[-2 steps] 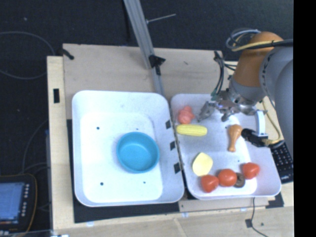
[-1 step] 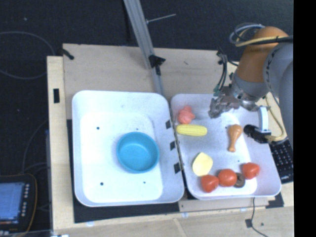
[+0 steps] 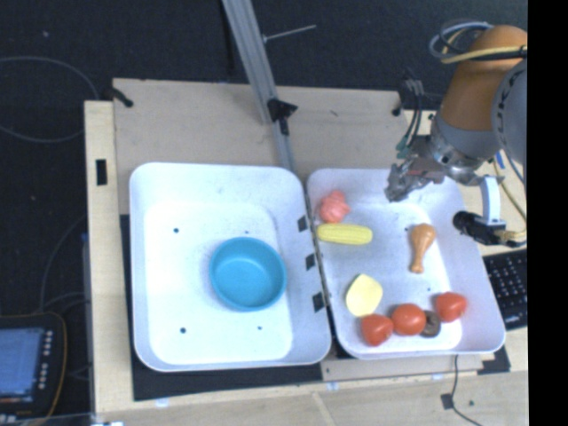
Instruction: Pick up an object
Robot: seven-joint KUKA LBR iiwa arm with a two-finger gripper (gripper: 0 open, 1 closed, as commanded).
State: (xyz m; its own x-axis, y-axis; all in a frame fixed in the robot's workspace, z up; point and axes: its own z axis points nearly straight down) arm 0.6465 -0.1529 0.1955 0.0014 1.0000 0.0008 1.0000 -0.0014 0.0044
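The gripper (image 3: 404, 187) hangs over the right bin's (image 3: 475, 327) bare twelve o'clock corner, grip unreadable from here, so it carries nothing visible, with the drumstick (image 3: 421, 245) nearest at six o'clock, corn (image 3: 344, 233) and pink toy (image 3: 334, 207) off at nine.

The grey arm (image 3: 479, 114) reached in from the right of the view, its orange band uppermost near the top right corner and a bundle of cables looped above it. From there the wrist sloped down and to the left, ending in the dark claw (image 3: 401, 187), which pointed downward and hung above the upper part of the right-hand bin (image 3: 497, 327). Nothing could be seen between the claw's tips.
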